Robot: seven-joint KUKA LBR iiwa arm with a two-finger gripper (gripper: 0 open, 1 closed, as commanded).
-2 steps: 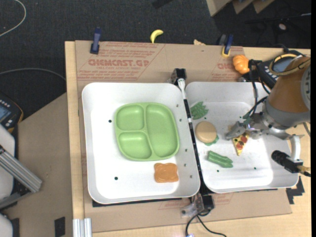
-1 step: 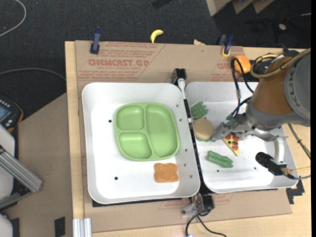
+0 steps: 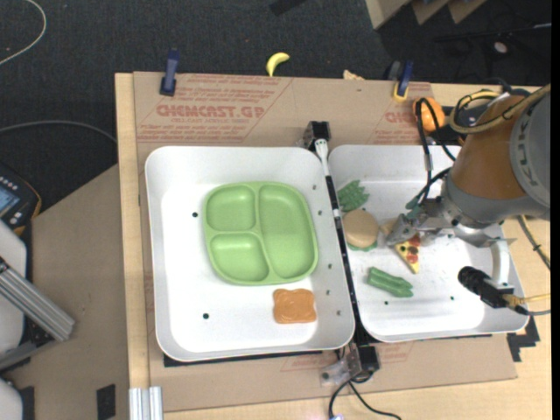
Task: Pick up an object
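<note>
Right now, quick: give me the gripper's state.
Gripper: cannot be told. It is low in the right bin, beside the pizza slice.

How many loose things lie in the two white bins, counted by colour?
Green: 3 (divided plate, leafy piece, long piece)
Orange-brown: 1 (flat piece)
Tan: 1 (round piece)
Yellow with red: 1 (wedge, close beside the gripper)
Total: 6
</note>
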